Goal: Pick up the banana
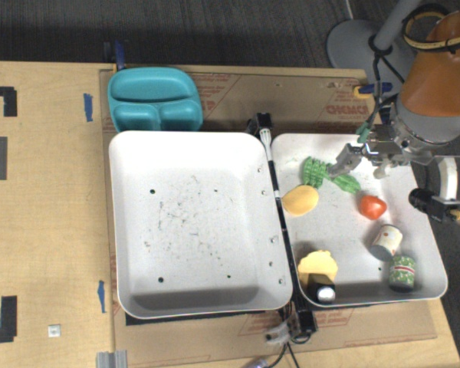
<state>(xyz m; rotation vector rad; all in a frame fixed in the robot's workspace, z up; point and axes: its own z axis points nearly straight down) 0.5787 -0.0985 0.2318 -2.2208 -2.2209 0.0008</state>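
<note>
The grey metal gripper hangs over the right-hand shallow white bin, fingers spread open with nothing between them, just above the green ridged toy vegetable. The yellow plastic banana lies well apart, near the front wall beside a black-and-white cylinder. A descent here would likely catch the green piece or the rounded yellow lemon-like fruit instead

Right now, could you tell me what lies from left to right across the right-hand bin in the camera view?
Lemon → green toy → gripper → tomato → small can → green-topped jar. The banana at the near edge overlaps the lemon's span, so I leave it unplaced.
</note>
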